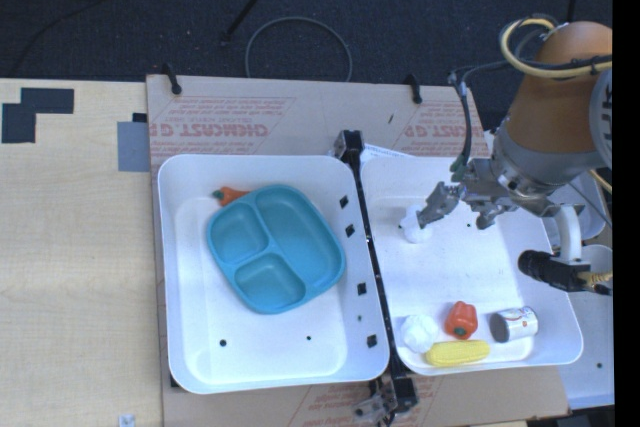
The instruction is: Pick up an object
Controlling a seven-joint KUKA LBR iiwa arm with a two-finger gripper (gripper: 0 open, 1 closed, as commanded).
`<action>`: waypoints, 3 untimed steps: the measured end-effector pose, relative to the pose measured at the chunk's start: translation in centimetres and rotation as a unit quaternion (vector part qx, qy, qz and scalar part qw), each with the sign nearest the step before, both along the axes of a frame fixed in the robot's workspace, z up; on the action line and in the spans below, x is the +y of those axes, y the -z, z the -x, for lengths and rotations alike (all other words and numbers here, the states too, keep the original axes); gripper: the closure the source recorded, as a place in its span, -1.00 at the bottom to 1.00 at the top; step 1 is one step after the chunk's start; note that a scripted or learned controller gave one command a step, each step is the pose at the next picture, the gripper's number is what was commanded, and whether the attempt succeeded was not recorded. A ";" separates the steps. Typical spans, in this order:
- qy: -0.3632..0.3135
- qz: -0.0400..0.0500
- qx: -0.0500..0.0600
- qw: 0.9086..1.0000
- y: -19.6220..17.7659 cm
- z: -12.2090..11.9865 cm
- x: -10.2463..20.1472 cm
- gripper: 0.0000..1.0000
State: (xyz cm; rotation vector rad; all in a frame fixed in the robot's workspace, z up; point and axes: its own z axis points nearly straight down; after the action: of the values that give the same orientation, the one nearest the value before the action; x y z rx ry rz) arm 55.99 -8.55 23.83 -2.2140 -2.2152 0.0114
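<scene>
1. The likeliest thing to pick is the small white piece point(411, 229), lying on the floor of the right bin point(520, 260) towards its far left part. It sits just beside the left tip of the jaws, not between them.
2. The jaws look spread, with nothing pinched. They hang low over the far middle of the right bin on the arm point(556, 115), which reaches in from the right.
3. Risk: the white piece lies off to the left of the jaws' gap. Closing from here would probably catch air, or the left tip would nudge the piece away towards the divider point(362, 245).
4. Risk: the piece is small and pale on a white floor, and it looks light. A glancing touch could roll or flick it out of reach.
5. Risk: it lies close to the bin's left wall, so a sideways correction could bring a finger against the divider.
6. Count, right bin: the small white piece, and four things along the near edge. These are a white lump point(418, 328), a red pepper point(461, 318), a yellow corn cob point(458, 352) and a small can point(515, 323). They crowd together, so a grab there could snag two.
7. Count, left bin point(190, 335): a blue divided plate point(274, 247), with an orange thing point(230, 196) peeking out at its far left edge.
8. There are two bins on the counter point(70, 265).
</scene>
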 end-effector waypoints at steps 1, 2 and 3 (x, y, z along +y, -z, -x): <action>0.000 0.000 -0.004 1.000 -0.4 -0.2 0.0 -1.00; 0.000 0.000 -0.001 1.000 6.1 0.0 0.2 -1.00; 0.000 0.000 -0.001 1.000 12.4 0.6 0.0 -1.00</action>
State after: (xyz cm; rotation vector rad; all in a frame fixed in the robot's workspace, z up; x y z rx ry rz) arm 55.35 -8.57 11.43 -2.2151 -2.2154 0.0097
